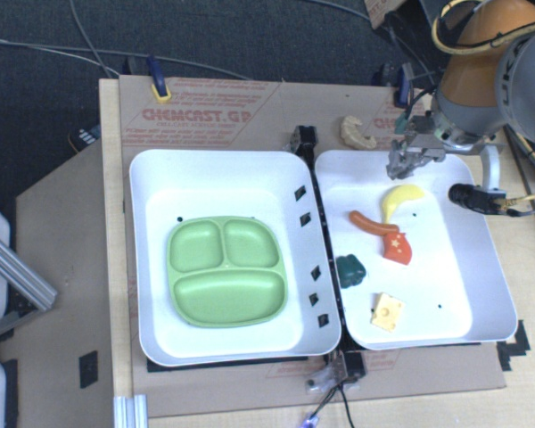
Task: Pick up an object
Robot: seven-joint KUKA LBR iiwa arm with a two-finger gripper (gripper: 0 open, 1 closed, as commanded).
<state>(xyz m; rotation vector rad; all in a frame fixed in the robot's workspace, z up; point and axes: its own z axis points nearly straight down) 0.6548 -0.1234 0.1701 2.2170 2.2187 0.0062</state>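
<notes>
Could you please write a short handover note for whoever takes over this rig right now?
Hand: hovering over the far end of the right bin, just above the yellow banana; nothing visibly held.
Right bin: banana, orange-red sausage, red piece, dark green piece, yellow cheese block.
Left bin: green divided plate.
A beige item lies on the bench beyond the bins.
Done: approach only; nothing lifted.
Left: grasp one object, probably the banana, and raise it.
</notes>
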